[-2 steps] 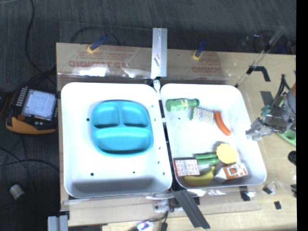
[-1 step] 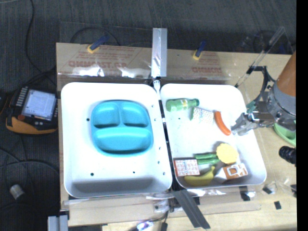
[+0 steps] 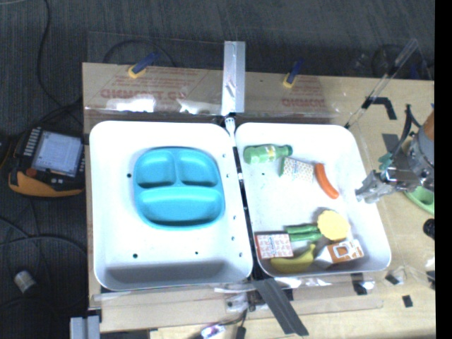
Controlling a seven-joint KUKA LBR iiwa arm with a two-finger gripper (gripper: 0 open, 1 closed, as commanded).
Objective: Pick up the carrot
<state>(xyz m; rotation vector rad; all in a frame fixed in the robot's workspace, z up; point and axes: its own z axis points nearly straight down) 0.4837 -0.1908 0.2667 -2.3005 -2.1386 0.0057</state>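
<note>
One small orange carrot (image 3: 325,180) lies slanted at the right of the frame. Nearby, the gripper (image 3: 370,189) holds nothing; its opening cannot be told.

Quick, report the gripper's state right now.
Gripper: cannot be told; it sits at the right bin's right rim, apart from the carrot, nothing visibly held.
</note>
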